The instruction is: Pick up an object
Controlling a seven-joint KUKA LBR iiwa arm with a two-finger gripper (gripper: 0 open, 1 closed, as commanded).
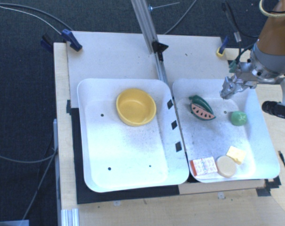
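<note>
Dark carpet surrounds a pale tabletop [114,51] that carries two shallow white bins side by side, with thin cables trailing across the floor and a metal pole [145,18] slanting down toward the seam between the bins. Blue clamps [71,39] grip the tabletop's far corners.

In the left bin [128,164] sits a yellow bowl [136,107], upright and round, near the far wall.

In the right bin [217,140] lie the smaller things. A toy watermelon slice [201,109], red with dark seeds and a green rind, lies near the bin's far left part. A small green ball [238,118] rests to its right, close to the bin's right wall. Along the near edge sit a red-and-white printed box [203,166], a pale round disc [226,166] just beside it, and a yellow wedge like cheese [235,154] touching the disc's far right side.

From the right, the grey arm [269,55] with its orange band reaches in over the far right corner of the right bin, wrist angled downward and to the left. The gripper [227,91] hangs over the bin's far part, its metal fingers close together, and nothing can be seen between them.

The green ball lies just near of the gripper and slightly right, apart from it. The watermelon slice lies to the gripper's left and a little nearer, also apart. The box, disc and wedge are well apart from it, at the bin's near edge.
</note>
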